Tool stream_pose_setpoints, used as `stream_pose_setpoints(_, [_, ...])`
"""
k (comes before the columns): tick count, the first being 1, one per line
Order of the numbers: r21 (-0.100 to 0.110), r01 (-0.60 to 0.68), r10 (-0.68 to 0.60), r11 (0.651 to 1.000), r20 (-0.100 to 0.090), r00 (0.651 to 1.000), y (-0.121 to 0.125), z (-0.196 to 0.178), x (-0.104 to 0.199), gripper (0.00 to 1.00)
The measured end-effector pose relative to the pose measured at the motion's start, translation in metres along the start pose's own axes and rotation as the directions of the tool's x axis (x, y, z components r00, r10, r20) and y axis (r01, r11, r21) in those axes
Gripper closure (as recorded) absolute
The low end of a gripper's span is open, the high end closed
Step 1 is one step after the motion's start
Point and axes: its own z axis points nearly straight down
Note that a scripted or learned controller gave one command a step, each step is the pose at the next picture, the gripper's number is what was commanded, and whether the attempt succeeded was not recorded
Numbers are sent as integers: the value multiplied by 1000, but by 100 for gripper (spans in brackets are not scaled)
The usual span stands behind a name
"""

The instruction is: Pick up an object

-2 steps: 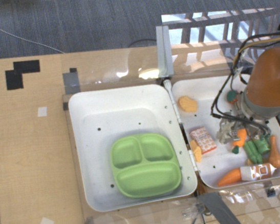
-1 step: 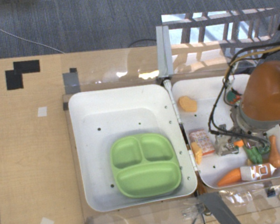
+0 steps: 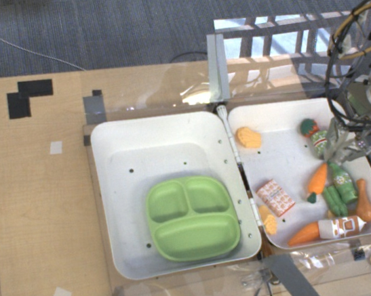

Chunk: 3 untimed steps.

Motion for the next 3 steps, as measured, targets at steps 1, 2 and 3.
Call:
stream_pose_setpoints(1, [-8,248,-248,969,-3,969,-72,17,-40,100])
stream_pose_setpoints(2, [-7,426,-426,905,0,905,-130,13,-82,100])
stream_pose_setpoints(3, [-1,461,-461,887,2,887,-142,-55,-103,100])
